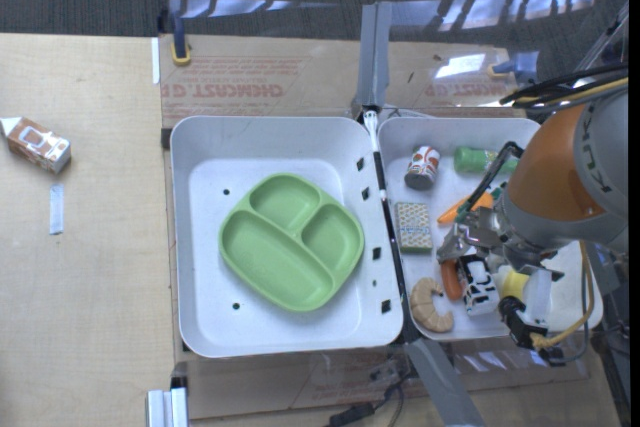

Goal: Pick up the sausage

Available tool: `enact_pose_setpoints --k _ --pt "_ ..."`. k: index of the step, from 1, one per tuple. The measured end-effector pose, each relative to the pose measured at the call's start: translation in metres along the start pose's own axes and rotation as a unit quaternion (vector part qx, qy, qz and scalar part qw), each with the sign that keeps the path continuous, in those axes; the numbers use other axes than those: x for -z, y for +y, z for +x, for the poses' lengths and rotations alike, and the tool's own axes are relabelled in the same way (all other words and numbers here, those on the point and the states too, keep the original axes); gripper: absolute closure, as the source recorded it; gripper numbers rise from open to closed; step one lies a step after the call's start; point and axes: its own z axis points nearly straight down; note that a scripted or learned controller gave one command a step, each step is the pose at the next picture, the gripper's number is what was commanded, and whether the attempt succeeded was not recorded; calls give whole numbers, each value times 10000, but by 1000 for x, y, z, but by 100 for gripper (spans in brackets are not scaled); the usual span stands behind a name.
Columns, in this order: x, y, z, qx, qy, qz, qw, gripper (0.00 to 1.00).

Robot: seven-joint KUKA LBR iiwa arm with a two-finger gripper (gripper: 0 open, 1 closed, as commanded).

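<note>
The sausage (452,281) is a short red-orange piece lying in the right bin (520,130), between a croissant and a black-and-white carton. Only part of it shows below the gripper. My gripper (463,243) hangs low over the middle of the right bin, just above the sausage's upper end. The grey arm with its orange band (556,177) reaches in from the right and hides the bin's right part.
Around the gripper lie a croissant (432,306), a black-and-white carton (480,287), a yellow piece (513,283), an orange carrot (458,209), a cracker (413,225), a can (423,166) and a green item (478,158). The left bin (200,215) holds a green divided plate (291,241).
</note>
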Motion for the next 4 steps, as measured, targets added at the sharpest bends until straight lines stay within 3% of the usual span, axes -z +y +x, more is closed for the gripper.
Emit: enact_pose_setpoints --k 1,2,3,4 --pt "8 0 -1 -16 -3 18 10000 100" --pt "-7 -11 -3 -1061 17 -25 9943 100" --pt "90 -37 92 -1456 -10 4 9894 100" --pt "97 -36 91 -1449 -29 20 9894 100"
